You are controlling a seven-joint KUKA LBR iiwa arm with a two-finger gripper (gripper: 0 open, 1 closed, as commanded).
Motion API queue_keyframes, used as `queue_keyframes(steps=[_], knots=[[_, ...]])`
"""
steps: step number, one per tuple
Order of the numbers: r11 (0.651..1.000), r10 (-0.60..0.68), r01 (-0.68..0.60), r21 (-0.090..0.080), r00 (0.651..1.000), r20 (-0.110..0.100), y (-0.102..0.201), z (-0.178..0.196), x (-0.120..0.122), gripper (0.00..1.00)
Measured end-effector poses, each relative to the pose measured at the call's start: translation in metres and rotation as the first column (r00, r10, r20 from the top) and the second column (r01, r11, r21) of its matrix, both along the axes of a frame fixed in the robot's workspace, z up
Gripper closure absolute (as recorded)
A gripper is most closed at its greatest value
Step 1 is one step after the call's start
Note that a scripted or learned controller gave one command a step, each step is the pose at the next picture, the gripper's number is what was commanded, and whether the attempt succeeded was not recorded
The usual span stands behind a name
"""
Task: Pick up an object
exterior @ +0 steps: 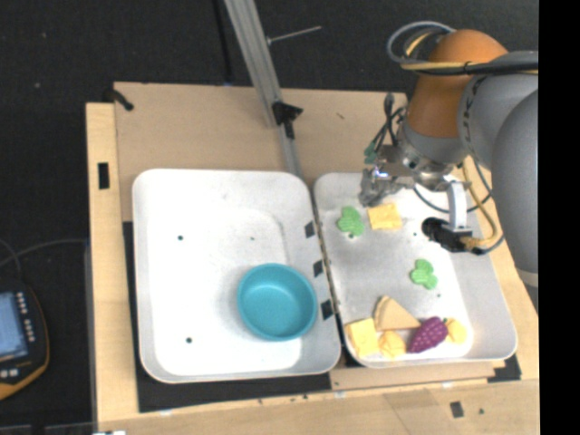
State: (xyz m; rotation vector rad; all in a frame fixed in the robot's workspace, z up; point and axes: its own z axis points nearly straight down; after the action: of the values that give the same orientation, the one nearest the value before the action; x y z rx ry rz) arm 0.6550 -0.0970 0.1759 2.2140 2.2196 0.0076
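Observation:
My gripper [376, 189] hangs low over the far end of the right bin [480, 279], just above a yellow block [385, 217]. A green toy [351, 222] lies to the block's left. Further toward the front sit another green piece [422, 275], a tan wedge [395, 314], a purple grape bunch [428, 333] and yellow pieces [363, 336]. Nothing visible sits between the fingers.
The left bin [181, 243] holds a teal bowl [276, 301] near its front right. A grey metal pole [258, 62] slants across the bench behind the bins. A handheld controller [18, 329] lies off the bench at the left.

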Motion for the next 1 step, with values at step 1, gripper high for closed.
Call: queue_keyframes(steps=[1], knots=[[1.000, 0.001, -0.001, 0.000, 1.000, -0.005, 0.0035, 0.0591, 0.0056, 1.00]])
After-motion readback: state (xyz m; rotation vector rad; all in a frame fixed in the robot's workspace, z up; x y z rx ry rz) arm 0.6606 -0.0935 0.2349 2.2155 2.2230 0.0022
